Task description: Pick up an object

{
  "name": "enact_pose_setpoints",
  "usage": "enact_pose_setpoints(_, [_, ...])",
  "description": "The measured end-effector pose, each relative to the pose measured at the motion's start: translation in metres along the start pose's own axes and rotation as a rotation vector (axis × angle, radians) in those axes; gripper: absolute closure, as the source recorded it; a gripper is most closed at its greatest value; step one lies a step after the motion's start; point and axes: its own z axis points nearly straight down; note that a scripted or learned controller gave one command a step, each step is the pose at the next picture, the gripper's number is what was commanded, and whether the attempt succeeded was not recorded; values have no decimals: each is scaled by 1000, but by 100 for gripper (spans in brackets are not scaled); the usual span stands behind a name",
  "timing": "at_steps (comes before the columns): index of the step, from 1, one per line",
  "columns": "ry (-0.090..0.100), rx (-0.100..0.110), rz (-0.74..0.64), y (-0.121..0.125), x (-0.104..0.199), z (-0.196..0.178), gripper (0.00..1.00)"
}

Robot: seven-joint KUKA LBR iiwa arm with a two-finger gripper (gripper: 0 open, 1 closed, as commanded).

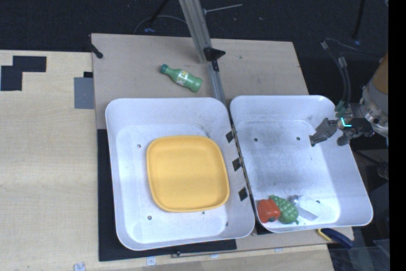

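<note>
While the arm reaches in from the right, its gripper (pixel 331 132) hangs over the upper right edge of the right bin (pixel 279 112), just inside the rim. Its dark fingers point left toward the bin's middle, but they are small and dim here, and I cannot tell how far apart they stand; nothing shows between them, so it looks to be carrying nothing.

Candidates for picking sit in a small cluster in the near corner of the right bin: a red piece (pixel 268 211), which looks like a toy pepper or tomato, touching a green piece (pixel 285 212) beside it, with a pale flat scrap (pixel 309 212) just to their right. They lie pressed toward the sloping front wall — likely where loose things slide and settle in a shallow tray. That huddle would make a clean grasp harder, since closing on one piece may nudge its neighbour.

From the gripper, this cluster is well apart — down the length of the bin and somewhat to the left. I judge the approach has hardly begun.

In the left bin (pixel 127 117) a yellow plate (pixel 187 172) lies flat, taking up most of the floor; lying so low, it offers little edge to a two-finger grip. A green bottle (pixel 181 77) lies on its side on the board behind the bins, outside both, near the foot of a slanted metal rail (pixel 193 9).
</note>
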Motion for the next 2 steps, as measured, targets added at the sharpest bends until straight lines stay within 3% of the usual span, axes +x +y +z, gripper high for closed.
enact_pose_setpoints(1, [0, 0, 0, 0, 0, 0, 0])
enact_pose_setpoints(2, [1, 4, 0, -1, 10, 51, 0])
